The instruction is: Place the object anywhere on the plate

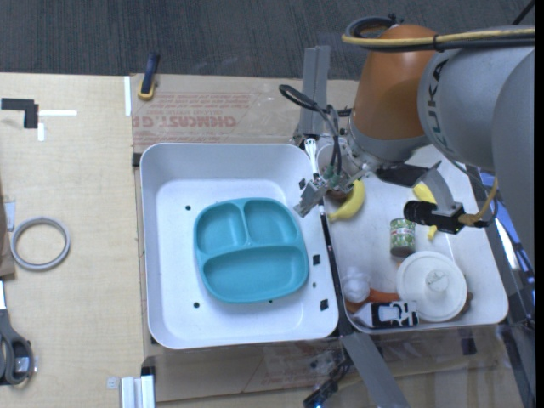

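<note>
A teal three-compartment plate (252, 251) lies flat in the left bin (161, 253). A curved yellow banana (349, 204) lies by the right bin's (382, 185) left wall.

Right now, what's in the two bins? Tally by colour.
Blue: 1, divided plate
Yellow: 1, banana
White: 2, round tub, small lump
Green-labelled: 1, small can
Orange: 1, thin piece, partly hidden
Black-and-white: 1, small item, kind unclear
Total: 7

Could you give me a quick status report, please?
Gripper at right bin's left wall, beside banana. Blue divided plate in left bin. Bin walls between them.
</note>
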`<state>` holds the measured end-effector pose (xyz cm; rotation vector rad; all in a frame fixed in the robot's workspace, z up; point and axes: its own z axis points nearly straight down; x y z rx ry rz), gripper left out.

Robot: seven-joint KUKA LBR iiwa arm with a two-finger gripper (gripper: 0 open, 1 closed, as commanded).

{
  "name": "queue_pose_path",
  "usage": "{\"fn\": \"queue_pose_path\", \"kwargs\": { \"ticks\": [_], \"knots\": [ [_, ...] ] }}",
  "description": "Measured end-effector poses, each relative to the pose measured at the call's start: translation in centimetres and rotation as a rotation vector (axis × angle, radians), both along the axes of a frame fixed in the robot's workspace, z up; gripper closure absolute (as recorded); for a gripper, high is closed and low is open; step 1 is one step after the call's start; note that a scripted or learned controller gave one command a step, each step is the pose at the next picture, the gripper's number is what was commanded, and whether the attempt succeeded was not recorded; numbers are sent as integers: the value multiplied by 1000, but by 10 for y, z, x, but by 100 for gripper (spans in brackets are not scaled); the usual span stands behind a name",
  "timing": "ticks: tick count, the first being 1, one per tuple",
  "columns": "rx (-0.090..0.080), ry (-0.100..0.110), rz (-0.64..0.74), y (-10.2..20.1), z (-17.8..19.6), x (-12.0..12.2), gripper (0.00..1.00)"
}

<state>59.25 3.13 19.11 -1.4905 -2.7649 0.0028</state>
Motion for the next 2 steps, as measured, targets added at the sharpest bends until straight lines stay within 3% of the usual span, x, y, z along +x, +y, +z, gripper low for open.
{"fn": "queue_pose_path", "kwargs": {
  "ticks": [1, 2],
  "knots": [
    [-2, 0, 1, -1, 9, 1, 100],
    [0, 0, 95, 14, 58, -104, 100]
  ]
}}
